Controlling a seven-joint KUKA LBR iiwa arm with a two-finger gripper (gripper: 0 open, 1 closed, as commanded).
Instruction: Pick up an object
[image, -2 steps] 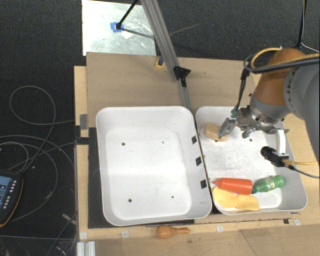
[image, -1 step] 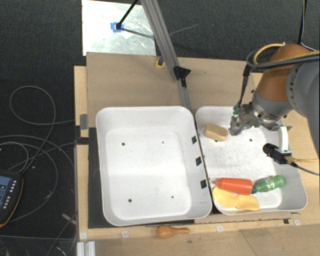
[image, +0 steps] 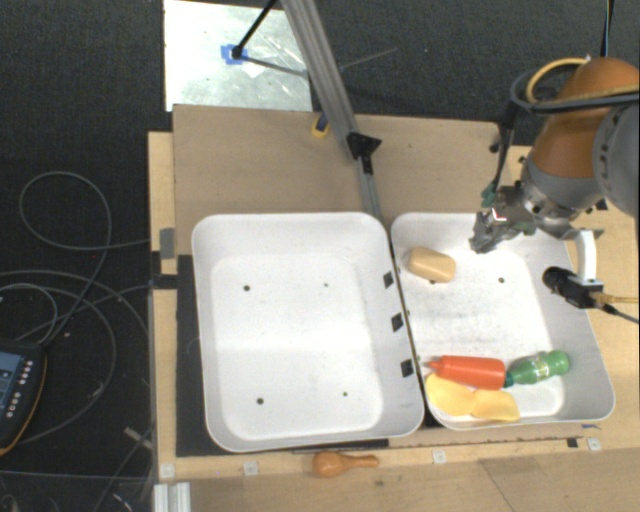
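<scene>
Gripper (image: 487, 238) over far end of right bin (image: 580, 345); finger state not discernible
Tan rounded object (image: 430, 264) just left of it on bin floor, apart; orange carrot (image: 470, 371), green piece (image: 538, 367) touching its end, yellow pieces (image: 470, 402) at near edge; left bin (image: 215, 300) beside

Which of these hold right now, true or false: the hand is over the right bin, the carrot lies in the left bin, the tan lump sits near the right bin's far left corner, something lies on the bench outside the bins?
1. The hand is over the right bin: true.
2. The carrot lies in the left bin: false, it lies in the right bin, near the front.
3. The tan lump sits near the right bin's far left corner: true.
4. Something lies outside the bins: true, a small tan object on the bench in front of the left bin.
</scene>
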